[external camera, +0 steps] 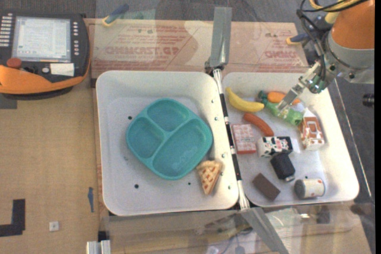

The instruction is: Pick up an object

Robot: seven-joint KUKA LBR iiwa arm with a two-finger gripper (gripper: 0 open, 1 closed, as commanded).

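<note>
The right bin (345, 151) holds several small toy foods. Among them are a yellow banana (244, 102), an orange carrot (275, 96) and a green piece (290, 114) at the far side. My gripper (287, 101) reaches in from the upper right and hangs over the carrot and the green piece, its tip just above them. Nothing visibly rides in it. A red sausage (259, 123), a pink carton (243, 138) and a cow-patterned carton (275, 144) lie nearer the middle.
A black cylinder (283, 166), a brown block (266, 185), a white can (309, 187) and an orange-white box (312, 132) fill the bin's near side. The left bin (113, 128) holds a teal divided plate (169, 138) and a pizza slice (208, 175). A teach pendant (41, 50) sits far left.
</note>
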